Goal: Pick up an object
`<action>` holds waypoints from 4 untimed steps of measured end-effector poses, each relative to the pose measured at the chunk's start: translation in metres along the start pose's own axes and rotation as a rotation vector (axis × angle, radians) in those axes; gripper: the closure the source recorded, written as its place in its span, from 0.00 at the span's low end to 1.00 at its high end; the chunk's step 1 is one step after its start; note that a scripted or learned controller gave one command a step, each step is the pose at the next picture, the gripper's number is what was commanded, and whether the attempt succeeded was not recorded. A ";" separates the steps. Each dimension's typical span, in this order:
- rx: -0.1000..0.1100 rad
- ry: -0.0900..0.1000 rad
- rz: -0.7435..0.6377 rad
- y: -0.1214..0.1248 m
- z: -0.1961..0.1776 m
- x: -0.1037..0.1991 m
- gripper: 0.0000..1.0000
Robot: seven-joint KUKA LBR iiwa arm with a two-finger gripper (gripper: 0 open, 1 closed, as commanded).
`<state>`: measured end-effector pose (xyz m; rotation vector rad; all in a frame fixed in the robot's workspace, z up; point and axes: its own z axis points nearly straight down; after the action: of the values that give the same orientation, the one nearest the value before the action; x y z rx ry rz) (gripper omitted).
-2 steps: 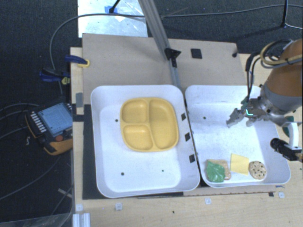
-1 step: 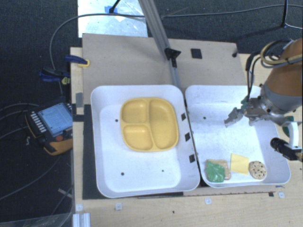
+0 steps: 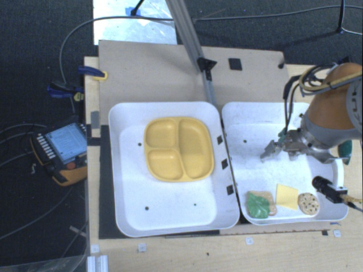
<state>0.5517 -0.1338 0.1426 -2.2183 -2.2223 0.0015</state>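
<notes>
- Nearest the camera, along the right bin's (image 3: 238,118) front edge: a green item (image 3: 258,206), a yellow slice (image 3: 287,196), a cookie (image 3: 308,204).
- The tool (image 3: 271,150) hovers over bare floor behind them, prongs apart, gripping nothing.
- Risk, by judgement: descending here would close on nothing.
- The left bin (image 3: 122,152) holds a yellow tray (image 3: 178,149).

A tan bench (image 3: 170,67) stands on dark carpet (image 3: 34,50) strewn with cables (image 3: 74,33), a handheld pendant (image 3: 61,146) beside it.
</notes>
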 end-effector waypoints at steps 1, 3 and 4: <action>0.002 0.000 0.001 0.000 0.052 0.000 0.00; -0.009 -0.002 -0.002 -0.001 -0.025 0.000 1.00; -0.009 -0.002 -0.003 0.000 -0.079 0.000 1.00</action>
<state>0.5521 -0.1337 0.2216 -2.2201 -2.2319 -0.0064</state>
